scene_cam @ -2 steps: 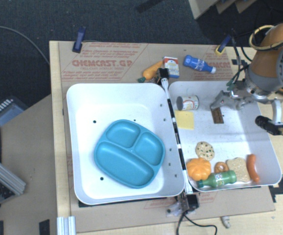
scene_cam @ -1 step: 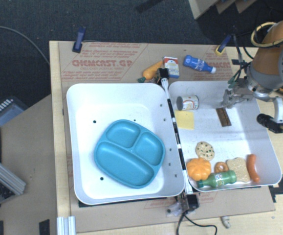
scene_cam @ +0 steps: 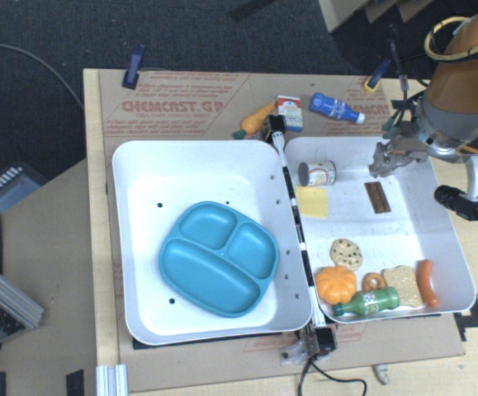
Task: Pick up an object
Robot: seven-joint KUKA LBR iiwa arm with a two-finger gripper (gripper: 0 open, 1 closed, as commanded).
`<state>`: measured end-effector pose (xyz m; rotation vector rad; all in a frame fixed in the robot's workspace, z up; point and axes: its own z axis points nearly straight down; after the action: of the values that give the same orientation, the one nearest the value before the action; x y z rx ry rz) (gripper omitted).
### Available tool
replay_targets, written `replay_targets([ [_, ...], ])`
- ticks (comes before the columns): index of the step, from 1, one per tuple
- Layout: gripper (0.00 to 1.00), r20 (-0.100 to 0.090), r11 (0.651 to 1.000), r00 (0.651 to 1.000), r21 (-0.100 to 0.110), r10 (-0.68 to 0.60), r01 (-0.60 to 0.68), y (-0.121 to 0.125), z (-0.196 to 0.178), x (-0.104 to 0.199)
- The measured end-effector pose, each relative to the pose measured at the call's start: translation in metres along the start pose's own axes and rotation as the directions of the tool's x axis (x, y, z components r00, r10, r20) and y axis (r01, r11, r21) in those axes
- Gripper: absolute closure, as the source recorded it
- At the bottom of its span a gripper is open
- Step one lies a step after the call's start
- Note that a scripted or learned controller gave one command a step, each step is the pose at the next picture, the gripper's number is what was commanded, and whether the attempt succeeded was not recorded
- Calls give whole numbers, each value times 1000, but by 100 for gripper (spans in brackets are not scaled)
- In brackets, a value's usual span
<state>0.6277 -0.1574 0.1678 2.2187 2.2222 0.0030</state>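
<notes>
the gripper (scene_cam: 385, 162) hangs above the far end of the right bin (scene_cam: 437, 221); whether it is spread or pressed together, i cannot tell. just in front of it lies a brown bar (scene_cam: 376, 196). left of the bar sit a small can (scene_cam: 319, 173) and a yellow slice (scene_cam: 312, 202).

Red print runs across the far part of the brown cardboard sheet (scene_cam: 181, 97) that covers the worktop, beyond the left white bin (scene_cam: 131, 221). The large line reads "CHEMCAST G P", with the last letters partly hidden. Smaller red lines above and below it are too fine to read. The labels on the small carton (scene_cam: 289, 112) and the blue bottle (scene_cam: 335, 108) are too blurred to read.
</notes>
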Motion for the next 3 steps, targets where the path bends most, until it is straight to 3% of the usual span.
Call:
replay_targets([
  [1, 100, 1, 1000, 1000, 4, 3, -3, -13, 11, -32],
  [2, 0, 0, 1000, 1000, 3, 2, -2, -12, 11, -31],
  [3, 0, -1, 1000, 1000, 6, 1, -1, -5, 84, -18],
])
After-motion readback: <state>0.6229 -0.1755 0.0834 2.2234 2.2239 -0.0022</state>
